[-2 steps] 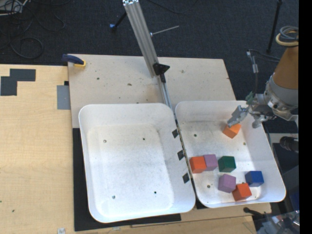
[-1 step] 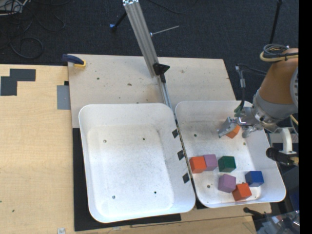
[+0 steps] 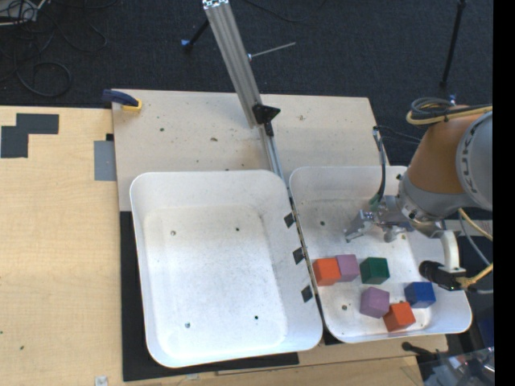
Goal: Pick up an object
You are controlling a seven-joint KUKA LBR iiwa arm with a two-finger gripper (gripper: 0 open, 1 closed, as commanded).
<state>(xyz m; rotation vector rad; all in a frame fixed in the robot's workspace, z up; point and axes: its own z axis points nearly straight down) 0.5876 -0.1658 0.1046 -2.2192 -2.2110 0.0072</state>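
Grey metal gripper (image 3: 372, 225) is hovering in the right bin (image 3: 338, 187), grip state I cannot tell | blocks are sitting just below me: orange cube (image 3: 326, 271) touching pink cube (image 3: 348, 266), green cube (image 3: 374, 270) beside | risk: I'm descending onto the packed pair, nudging instead of gripping.

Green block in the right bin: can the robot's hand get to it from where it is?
Probably yes. The hand hangs just above the green block, with bare bin floor between them. The pink block sits close on one side, so space there is tight.
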